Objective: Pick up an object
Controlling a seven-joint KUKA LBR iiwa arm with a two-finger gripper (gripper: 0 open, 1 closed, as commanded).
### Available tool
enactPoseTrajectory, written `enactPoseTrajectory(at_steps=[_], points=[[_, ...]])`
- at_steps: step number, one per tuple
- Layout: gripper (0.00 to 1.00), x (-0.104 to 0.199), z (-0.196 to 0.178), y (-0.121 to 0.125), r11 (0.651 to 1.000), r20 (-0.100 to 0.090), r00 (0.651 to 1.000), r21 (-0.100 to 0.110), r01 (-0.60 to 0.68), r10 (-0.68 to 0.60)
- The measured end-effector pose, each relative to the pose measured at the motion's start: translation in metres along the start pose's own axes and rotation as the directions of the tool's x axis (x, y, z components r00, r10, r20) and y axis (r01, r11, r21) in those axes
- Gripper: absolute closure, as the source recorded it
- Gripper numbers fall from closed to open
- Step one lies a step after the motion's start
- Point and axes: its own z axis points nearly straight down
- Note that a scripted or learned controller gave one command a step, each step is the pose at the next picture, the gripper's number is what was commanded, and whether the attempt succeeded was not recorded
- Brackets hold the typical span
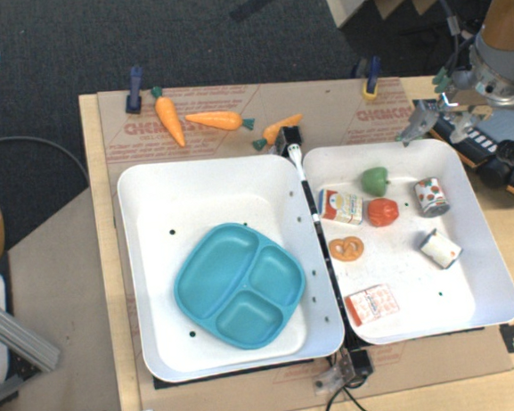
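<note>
Overhead, metal pincer (428, 115) grip unclear; glossy round tomato (383, 211) beside knotted pretzel (347, 249).

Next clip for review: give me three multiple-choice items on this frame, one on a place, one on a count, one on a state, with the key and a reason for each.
1. Where does the teal divided tray lie?
A. in the left bin
B. in the right bin
C. on the cardboard behind the bins

2. How many toy carrots lie on the cardboard behind the bins?
A. one
B. three
C. five

3. Where is the gripper now?
A. down among the items in the right bin
B. over the teal tray
C. above the right bin's far right corner, clear of the items

Key: 1 A, the tray fills the left bin's floor. 2 B, three orange carrots lie along the back. 3 C, it hangs by the far rim, touching nothing.
</note>
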Motion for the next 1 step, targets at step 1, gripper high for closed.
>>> enactPoseTrajectory(at_steps=[1], points=[[0.0, 0.0204, 0.1626, 0.0078, 1.0, -0.006, 1.0, 0.017, 0.002, -0.001]])
